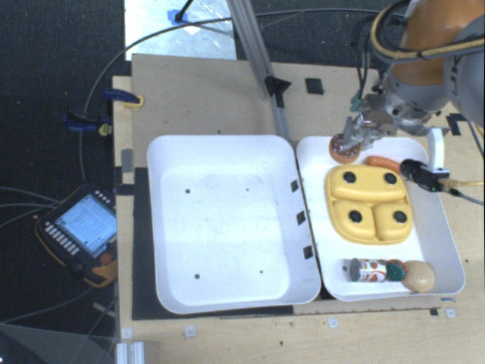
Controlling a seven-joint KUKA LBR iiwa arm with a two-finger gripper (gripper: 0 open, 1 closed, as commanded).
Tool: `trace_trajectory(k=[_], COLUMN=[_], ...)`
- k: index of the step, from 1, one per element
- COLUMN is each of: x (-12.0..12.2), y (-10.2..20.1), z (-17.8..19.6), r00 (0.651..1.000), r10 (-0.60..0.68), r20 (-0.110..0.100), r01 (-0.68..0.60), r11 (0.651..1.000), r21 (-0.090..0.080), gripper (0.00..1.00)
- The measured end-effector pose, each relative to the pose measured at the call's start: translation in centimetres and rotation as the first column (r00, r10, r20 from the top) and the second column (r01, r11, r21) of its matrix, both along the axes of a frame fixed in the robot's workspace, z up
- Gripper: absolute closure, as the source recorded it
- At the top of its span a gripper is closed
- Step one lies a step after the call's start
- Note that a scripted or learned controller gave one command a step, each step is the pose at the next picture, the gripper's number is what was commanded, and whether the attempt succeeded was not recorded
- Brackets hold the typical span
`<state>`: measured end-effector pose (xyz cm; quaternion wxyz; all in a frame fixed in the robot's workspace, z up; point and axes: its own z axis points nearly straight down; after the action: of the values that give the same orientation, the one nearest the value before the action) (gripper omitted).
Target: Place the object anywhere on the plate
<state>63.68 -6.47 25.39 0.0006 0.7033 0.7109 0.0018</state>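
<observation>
In the camera view your arm reaches in from the upper right, wrist bent down, gripper (352, 140) set onto a small brown round object (342, 155) in the right bin's (439, 233) upper left corner, just beside the yellow plate (369, 203); whether it grips, you cannot tell

right bin (453, 258): yellow plate (369, 205) takes the middle, leaving only thin strips of floor along either side wall. the plate top is open from above.
far end: arm (432, 44) and gripper (348, 141) overhang the far corner, low over a small brown round thing (345, 152). an orange piece (383, 162) lies just beyond the plate's far rim.
near end: a can (369, 271) on its side and a beige lump (418, 276) just beside it crowd the strip between plate and near wall.
left bin (220, 218): bare floor, open from above.
a slanted grey pole (254, 44) crosses above the bench behind the bins' joint.
</observation>
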Motion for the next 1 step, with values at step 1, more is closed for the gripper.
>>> trace_trajectory(k=[1], x=[0.34], y=[5.86], z=[-1.62], r00=[1.0], r10=[0.0], r20=[-0.002], r01=[0.0], r11=[1.0], r21=[0.0], gripper=[1.0])
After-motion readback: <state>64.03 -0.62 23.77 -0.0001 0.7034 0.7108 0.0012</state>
